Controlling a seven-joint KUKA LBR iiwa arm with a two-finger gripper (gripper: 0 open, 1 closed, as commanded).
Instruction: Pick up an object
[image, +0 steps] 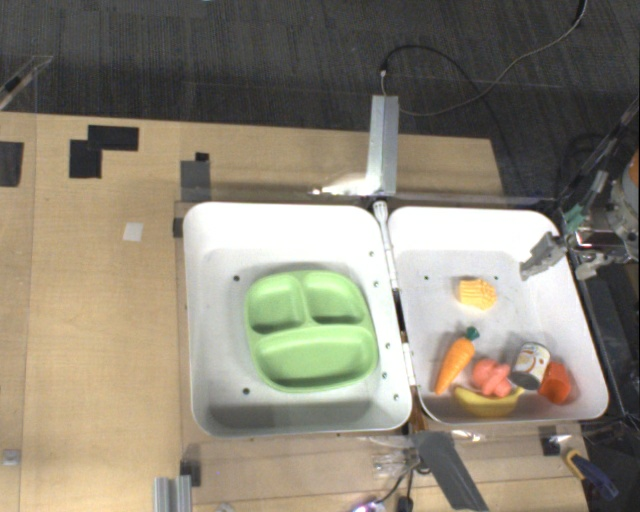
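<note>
In the right bin (500, 225), the carrot (454, 364) lies at the near side, its long axis slanting, green top far-right, beside a banana (487, 402), pink toy (490, 376), can (530, 364) and tomato (556, 383) (corn (477, 293) sits farther back). The left bin (215, 300) holds a green divided plate (310, 328). The gripper (545, 256) hangs over the right bin's far-right edge, grasping nothing.

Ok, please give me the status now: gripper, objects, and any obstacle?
Gripper at right bin's upper right edge, holding nothing seen. Corn lies alone mid-bin; carrot, banana, can crowded at front. Green plate in left bin. Path to corn clear.
</note>
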